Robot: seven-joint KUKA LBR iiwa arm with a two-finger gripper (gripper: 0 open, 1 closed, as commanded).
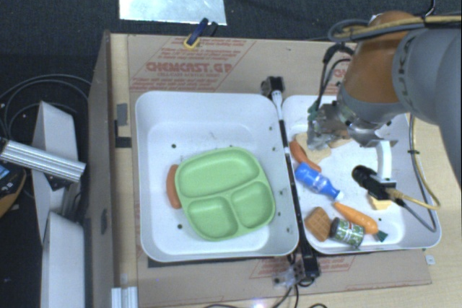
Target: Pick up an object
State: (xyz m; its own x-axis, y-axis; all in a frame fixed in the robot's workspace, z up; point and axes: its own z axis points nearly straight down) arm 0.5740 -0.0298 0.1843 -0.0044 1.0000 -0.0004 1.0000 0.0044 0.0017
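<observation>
My gripper hangs low over the far left part of the right bin, under the orange-banded wrist. Just below it lies a flat tan piece, partly hidden by the gripper. An orange sausage lies at the bin's left wall, close beside the gripper. A blue bottle lies on its side a little nearer the front. Toward the front lie a carrot, a brown biscuit and a green can.
The left bin holds a green divided plate with a reddish sausage along its left edge. A raised divider separates the two bins. Cardboard lies under both bins.
</observation>
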